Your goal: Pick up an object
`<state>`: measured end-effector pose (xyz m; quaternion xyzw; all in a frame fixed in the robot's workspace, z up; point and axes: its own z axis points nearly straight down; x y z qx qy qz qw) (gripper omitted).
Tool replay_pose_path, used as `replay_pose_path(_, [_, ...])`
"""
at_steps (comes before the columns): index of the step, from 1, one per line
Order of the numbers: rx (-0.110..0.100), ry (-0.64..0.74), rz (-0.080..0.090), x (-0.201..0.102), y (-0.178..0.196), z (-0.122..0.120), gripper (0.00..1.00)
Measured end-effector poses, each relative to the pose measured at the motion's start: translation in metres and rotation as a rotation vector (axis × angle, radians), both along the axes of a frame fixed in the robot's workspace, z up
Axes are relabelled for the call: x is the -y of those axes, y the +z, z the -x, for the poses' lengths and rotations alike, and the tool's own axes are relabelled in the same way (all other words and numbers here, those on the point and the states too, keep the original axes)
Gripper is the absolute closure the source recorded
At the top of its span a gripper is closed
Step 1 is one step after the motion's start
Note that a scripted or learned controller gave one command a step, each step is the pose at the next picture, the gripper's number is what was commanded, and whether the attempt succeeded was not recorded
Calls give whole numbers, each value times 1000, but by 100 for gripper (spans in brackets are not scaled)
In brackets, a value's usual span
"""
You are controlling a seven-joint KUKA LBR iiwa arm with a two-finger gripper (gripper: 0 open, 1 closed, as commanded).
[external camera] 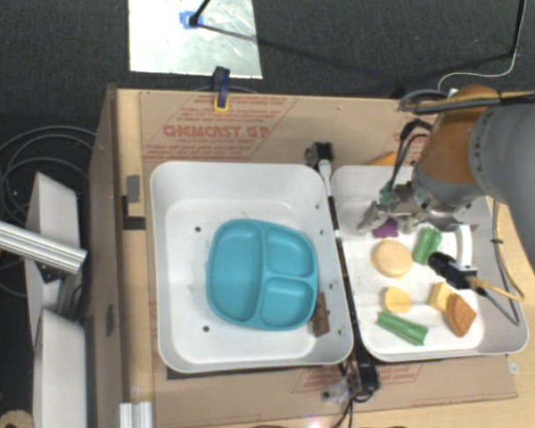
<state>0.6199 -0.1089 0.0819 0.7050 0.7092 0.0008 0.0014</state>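
Observation:
In the right bin [508,328] lie several small items: a purple piece [387,229], a pale yellow round [392,258], a short green piece [425,244], a small yellow-orange piece [396,300], a long green stick [402,327], a yellow wedge [440,294] and an orange-brown slice [461,314]. My gripper [381,215] hangs low over the bin's far left part, directly above the purple piece and partly covering it. Nothing is visibly lifted off the bin floor.
The left bin [178,239] holds a blue divided plate [263,275], with a small brown item [321,314] at the plate's right edge, against the wall between the bins. The grey arm with its orange band [455,150] covers the right bin's far corner.

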Motion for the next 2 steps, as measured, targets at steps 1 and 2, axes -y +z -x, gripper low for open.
replay_pose_path(1, [-8,-6,-3,-10,2,90,0])
replay_pose_path(2, [-7,-7,-2,4,2,136,0])
